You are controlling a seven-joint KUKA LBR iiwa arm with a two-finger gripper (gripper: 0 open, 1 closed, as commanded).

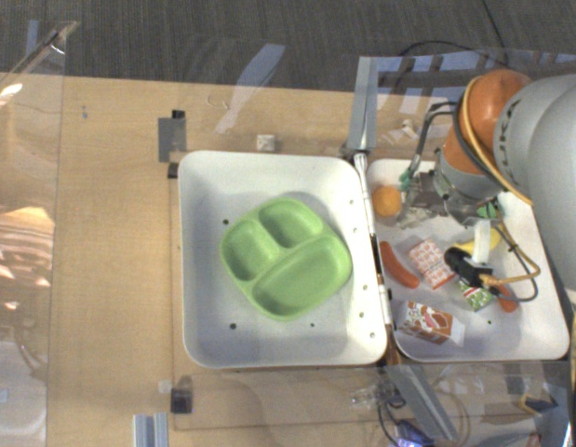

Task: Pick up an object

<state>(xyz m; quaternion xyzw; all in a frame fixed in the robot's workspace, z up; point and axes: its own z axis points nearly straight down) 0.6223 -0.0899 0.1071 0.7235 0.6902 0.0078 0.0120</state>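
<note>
My gripper [415,205] is low in the far left part of the right bin [548,338], just right of an orange ball [387,201]. Nearer in that bin lie a red sausage [399,265], a pink checkered packet [429,262] and a red carton [427,322]. A yellow piece [482,241] and a small green and red box [475,297] lie under the wrist's right side. The arm hides the far right of this bin.
The left bin [204,277] holds a green divided plate [286,257]. A raised rim [375,250] separates the two bins. A small white block [265,142] sits on the bench behind the left bin.
</note>
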